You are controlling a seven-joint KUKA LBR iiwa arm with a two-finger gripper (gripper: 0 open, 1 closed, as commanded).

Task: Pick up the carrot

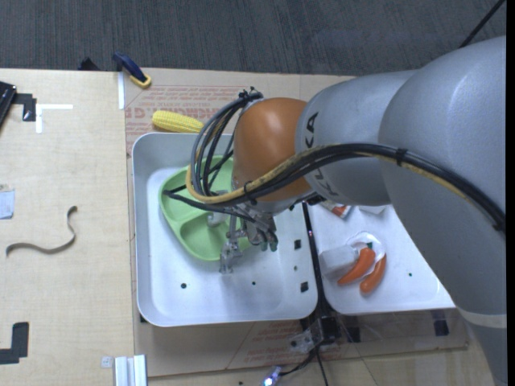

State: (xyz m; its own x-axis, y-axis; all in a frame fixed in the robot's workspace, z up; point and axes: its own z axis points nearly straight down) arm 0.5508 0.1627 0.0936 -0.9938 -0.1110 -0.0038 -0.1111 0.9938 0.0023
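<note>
The gripper (241, 244) hangs over the left bin (161, 296) beside a green dish (189, 223); whether its jaws are spread is unclear. The carrot (356, 268) lies in the right bin (418, 288)

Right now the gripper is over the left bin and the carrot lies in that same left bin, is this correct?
Not quite. The gripper is over the left bin, but the carrot lies in the right bin, as the camera view shows.

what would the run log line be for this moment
gripper over left bin, by green plate | carrot lying in right bin, not held | corn cob outside bins
</note>
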